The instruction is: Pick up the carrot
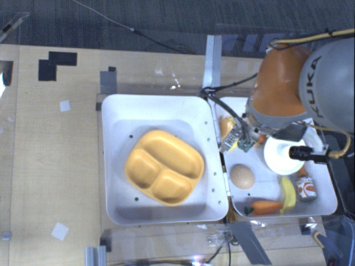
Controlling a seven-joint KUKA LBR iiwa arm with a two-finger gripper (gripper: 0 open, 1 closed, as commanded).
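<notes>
Pale wooden bench (50, 165) fills most of your camera view, with dark carpet beyond its far edge and black marks near its far left corner. You see two white bins side by side. In the left bin (113, 148) lies a yellow divided plate (163, 166), sitting near the middle and turned at a slant. In the right bin (260, 168) you find the carrot (266, 207), lying flat along the near wall with its green end pointing toward the left bin. Just beside its right end a banana (287, 195) stands on a curve, its lower tip close to or touching the carrot. To the right of the banana is a small orange and white can (306, 188). A tan egg (242, 177) rests further in, apart from the carrot. A yellow-orange lump (226, 126) sits at the far left corner of that bin. The arm (288, 87) reaches in from your right, and its gripper (239, 140) hangs over the far left part of the right bin, well apart from the carrot. You cannot tell whether it is released or clenched, and nothing shows in its hold.
</notes>
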